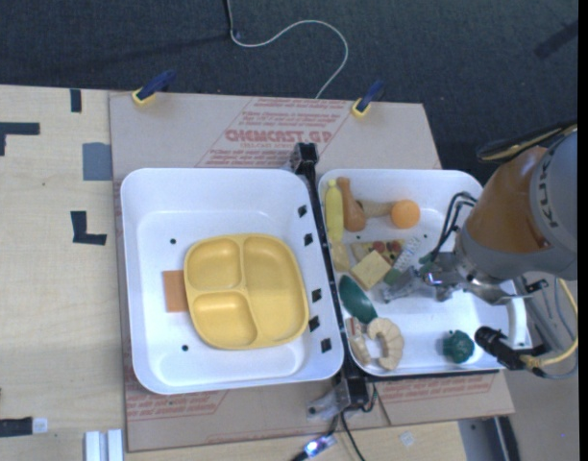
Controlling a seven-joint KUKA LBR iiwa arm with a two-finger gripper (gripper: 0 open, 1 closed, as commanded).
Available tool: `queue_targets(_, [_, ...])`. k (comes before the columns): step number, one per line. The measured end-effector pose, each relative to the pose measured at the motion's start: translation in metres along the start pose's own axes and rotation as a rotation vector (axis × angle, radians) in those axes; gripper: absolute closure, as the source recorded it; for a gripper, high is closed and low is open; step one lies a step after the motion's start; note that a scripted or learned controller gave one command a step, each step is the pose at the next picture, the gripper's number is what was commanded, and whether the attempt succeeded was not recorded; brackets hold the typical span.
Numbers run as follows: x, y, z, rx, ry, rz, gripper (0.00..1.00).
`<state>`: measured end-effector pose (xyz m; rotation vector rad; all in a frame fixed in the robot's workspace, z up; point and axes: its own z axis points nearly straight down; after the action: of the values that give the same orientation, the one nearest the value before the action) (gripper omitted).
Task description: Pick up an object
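You have the grey arm with its orange band (510, 209) reaching in from three o'clock and bent down over the right-hand shallow white plastic bin (467, 361), with the two-finger metal gripper (402, 282) low among the clutter near that bin's middle. I cannot tell how wide the gripper stands or whether it has anything, since its tips are lost against the pieces beneath them, so treat the pick as unproven: lift slowly and straight up, and check that something rises with it before you swing away. The pieces crowd each other, so a sideways drag would probably shove neighbours about. The left-hand shallow white plastic bin (150, 219) holds a yellow three-compartment plastic tray (246, 291) at its centre, with a flat orange-brown card (175, 291) tucked partly under the tray's nine o'clock edge. In the right bin, the likeliest target is the tan block (370, 268) just at nine o'clock of the gripper; a dark green leaf-shaped toy (356, 299) lies at seven o'clock, a cream ring-shaped toy (382, 342) at six, a yellow banana-like toy (333, 213) at eleven, a small orange ball (404, 213) at twelve, and a small dark teal round toy (457, 347) at four o'clock.
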<state>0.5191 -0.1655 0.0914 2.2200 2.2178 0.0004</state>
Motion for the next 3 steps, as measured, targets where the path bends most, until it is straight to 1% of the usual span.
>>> queue_targets(1, [0.001, 0.0, 0.007, 0.006, 0.003, -0.002, 0.0])
queue_targets(2, [0.0, 0.0, -0.004, 0.003, 0.0, -0.001, 1.0])
queue_targets(3, [0.006, -0.005, -0.05, 0.002, 0.002, -0.002, 1.0])
